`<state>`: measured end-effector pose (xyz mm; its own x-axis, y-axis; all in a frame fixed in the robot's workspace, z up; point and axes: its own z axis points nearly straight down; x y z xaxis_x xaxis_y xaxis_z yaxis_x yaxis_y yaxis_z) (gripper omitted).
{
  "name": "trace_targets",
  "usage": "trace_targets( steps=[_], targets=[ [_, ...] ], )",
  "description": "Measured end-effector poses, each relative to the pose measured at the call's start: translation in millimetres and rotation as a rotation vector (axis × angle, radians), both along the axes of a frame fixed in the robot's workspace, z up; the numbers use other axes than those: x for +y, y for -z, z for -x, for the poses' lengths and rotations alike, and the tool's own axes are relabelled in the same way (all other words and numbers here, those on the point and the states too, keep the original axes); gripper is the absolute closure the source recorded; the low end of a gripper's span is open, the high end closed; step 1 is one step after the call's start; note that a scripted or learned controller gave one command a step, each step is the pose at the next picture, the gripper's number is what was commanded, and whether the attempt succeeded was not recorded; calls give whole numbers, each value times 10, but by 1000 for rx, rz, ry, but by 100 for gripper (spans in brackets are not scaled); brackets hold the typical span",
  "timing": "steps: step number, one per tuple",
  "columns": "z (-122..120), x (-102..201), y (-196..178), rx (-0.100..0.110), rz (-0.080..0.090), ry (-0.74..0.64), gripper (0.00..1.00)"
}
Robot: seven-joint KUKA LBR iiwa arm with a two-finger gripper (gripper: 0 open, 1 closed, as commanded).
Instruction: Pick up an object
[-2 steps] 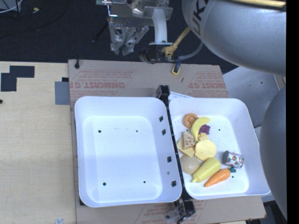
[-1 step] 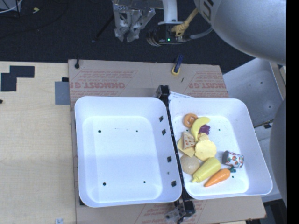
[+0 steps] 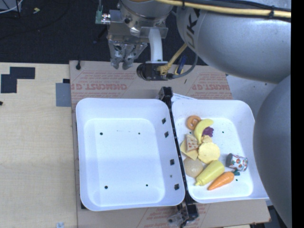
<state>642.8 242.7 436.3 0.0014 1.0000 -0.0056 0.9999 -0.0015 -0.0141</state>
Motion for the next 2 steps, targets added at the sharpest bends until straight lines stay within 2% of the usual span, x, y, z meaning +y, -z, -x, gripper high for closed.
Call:
trace_targets(
  steps=[1, 2],
  targets=[
    [-9, 13, -455, -14, -5, -5, 100],
    [-4, 24, -937, -15, -6, -8, 100]
  ],
)
